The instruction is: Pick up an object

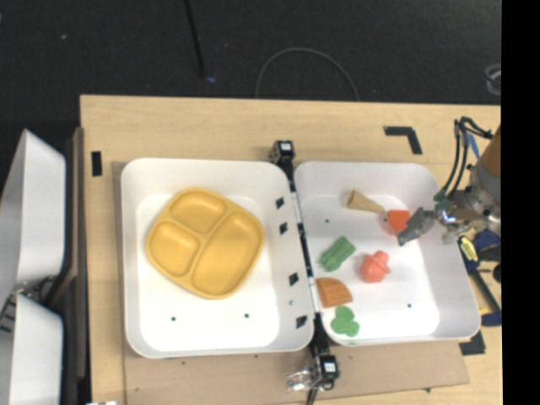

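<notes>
The right bin (422, 310) holds several small toys. A tan wedge (363, 202) lies near its back, with an orange-red piece (396, 220) just right of it. A green block (337, 253) and a red lumpy toy (375, 266) sit in the middle. An orange-brown slice (333, 292) and a green clover-shaped toy (344, 321) lie at the front left. My gripper (419, 224) reaches in from the right and hangs low over the bin's right side, right beside the orange-red piece. I cannot tell whether it touches that piece.
The left bin (143, 319) holds a yellow divided plate (204, 241). A black-clipped divider (295, 243) separates the two bins. Cables and the arm's wrist (472, 201) crowd the right bin's right rim.
</notes>
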Tool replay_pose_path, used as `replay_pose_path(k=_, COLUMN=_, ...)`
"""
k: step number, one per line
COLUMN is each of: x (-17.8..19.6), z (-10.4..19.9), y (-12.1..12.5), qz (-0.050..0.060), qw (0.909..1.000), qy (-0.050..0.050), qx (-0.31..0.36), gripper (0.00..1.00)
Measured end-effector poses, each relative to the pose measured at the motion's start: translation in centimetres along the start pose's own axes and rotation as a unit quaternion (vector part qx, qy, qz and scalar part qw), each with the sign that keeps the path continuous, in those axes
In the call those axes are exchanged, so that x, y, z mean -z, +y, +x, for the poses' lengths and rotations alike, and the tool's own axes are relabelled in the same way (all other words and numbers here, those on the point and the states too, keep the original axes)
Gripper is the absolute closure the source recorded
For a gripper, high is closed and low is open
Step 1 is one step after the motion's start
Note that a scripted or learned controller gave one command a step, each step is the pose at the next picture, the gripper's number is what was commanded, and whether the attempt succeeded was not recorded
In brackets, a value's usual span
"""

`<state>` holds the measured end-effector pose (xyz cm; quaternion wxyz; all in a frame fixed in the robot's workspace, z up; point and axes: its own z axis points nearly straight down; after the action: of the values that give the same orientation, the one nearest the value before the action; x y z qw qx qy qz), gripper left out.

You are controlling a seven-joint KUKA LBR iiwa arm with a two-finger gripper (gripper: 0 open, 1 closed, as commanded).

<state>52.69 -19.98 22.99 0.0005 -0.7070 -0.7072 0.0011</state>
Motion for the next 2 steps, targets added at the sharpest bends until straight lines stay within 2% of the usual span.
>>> replay_pose_path(k=1, x=-6.2, z=-0.5, y=0.0, qz=0.001, qw=1.0, qy=0.0, qx=-0.001, gripper=0.0)
replay_pose_path(k=2, x=-9.8, z=-0.5, y=1.0, qz=-0.01, qw=0.9999, qy=-0.004, qx=-0.004, gripper=0.0)
